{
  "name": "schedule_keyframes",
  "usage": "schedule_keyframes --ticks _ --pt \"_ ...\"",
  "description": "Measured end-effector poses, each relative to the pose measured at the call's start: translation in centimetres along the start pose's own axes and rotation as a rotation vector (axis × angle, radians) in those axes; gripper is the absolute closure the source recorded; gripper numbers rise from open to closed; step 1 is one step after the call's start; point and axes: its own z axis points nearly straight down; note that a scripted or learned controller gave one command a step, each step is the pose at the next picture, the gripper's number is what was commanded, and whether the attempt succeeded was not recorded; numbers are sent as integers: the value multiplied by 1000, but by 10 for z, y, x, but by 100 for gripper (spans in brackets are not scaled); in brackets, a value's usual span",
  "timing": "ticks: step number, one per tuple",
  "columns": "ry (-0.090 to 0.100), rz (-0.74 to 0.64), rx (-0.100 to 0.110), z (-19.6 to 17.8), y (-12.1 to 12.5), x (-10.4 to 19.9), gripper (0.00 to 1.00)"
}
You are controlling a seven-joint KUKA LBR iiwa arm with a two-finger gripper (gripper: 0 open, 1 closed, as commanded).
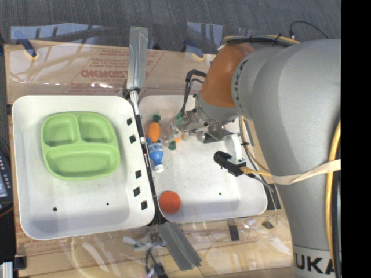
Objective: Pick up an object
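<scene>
You have two shallow white plastic bins on the bench: the left bin (23,172) carries a light green three-compartment plastic tray (80,145) in its upper half, and the right bin (203,198) holds the loose objects. The grey arm with the orange band (223,83) comes in from three o'clock and hangs over the right bin's upper part, its gripper (184,127) low near the bin's twelve o'clock area. Whether that tool is spread or pressed together you cannot tell from here, since the wrist and clutter mask it. At the gripper's nine o'clock, close to the bin's left wall, sits a small orange carrot-like toy with a green top (153,131); just below it, at six o'clock of the carrot, lies a small blue and white bottle (156,155). A red-orange ball (170,201) rests at the right bin's seven o'clock corner, well apart from the gripper.
</scene>
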Motion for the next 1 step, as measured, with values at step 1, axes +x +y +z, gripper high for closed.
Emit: schedule_keyframes --ticks 1 --pt "3 46 4 -89 43 20 100"
